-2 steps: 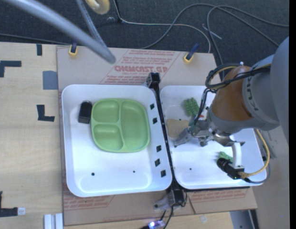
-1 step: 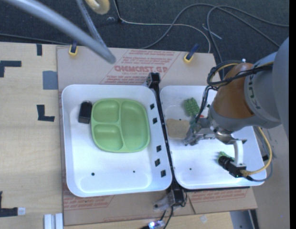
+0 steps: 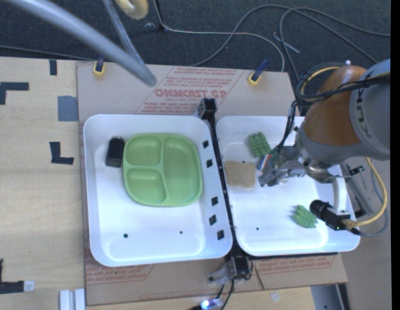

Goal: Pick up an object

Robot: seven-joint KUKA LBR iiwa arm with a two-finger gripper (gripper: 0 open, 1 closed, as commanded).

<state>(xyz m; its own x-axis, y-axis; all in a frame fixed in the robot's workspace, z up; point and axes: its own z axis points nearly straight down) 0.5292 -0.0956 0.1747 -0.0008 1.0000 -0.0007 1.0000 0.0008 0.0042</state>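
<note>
The right bin (image 3: pixel 284 241) holds a flat tan pad (image 3: pixel 239 174) near its left wall, a green studded block (image 3: pixel 259 144) toward the back, and a second green block (image 3: pixel 304 216) at the front right. My gripper (image 3: pixel 270 172) hangs low in this bin, just right of the tan pad and below the back green block. The wrist hides its fingertips. Nothing shows between the fingers.
The left bin (image 3: pixel 100 231) bears a green divided plate (image 3: pixel 163 169) and a small black block (image 3: pixel 115 152) at the plate's left. A black divider (image 3: pixel 216 173) separates the bins. Cables trail behind the bench, and a grey pole (image 3: pixel 77 24) crosses the top left.
</note>
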